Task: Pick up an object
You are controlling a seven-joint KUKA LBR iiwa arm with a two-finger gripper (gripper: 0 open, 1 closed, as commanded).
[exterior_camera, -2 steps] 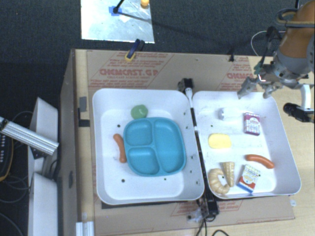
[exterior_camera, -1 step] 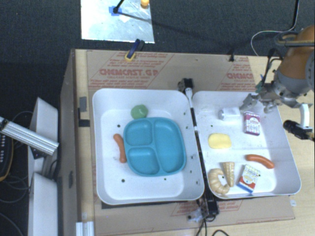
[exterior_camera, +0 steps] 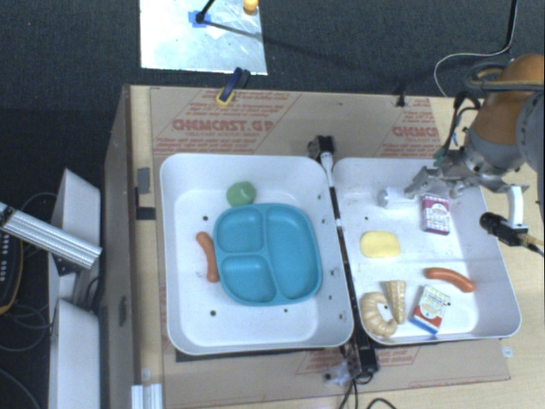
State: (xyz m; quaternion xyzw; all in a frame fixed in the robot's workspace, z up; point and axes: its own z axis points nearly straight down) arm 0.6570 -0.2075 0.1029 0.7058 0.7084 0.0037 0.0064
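My gripper (exterior_camera: 407,191) reaches in from the right, low over the back of the right bin (exterior_camera: 502,313). Its tip is just left of a small pink carton (exterior_camera: 435,214) and above a yellow block (exterior_camera: 380,245). A small grey piece (exterior_camera: 385,198) lies right at the tip. Nearer the front of this bin lie an orange sausage (exterior_camera: 449,279), a croissant (exterior_camera: 377,312), a wafer cone (exterior_camera: 395,299) and a small red and white box (exterior_camera: 432,308). I see nothing lifted off the bin floor.
The left bin (exterior_camera: 183,228) holds a blue divided tray (exterior_camera: 266,252), a green ball (exterior_camera: 241,193) behind it and an orange sausage (exterior_camera: 208,256) at its left. A divider rail (exterior_camera: 334,203) runs between the bins. Cables hang by the arm (exterior_camera: 502,118) at the right.
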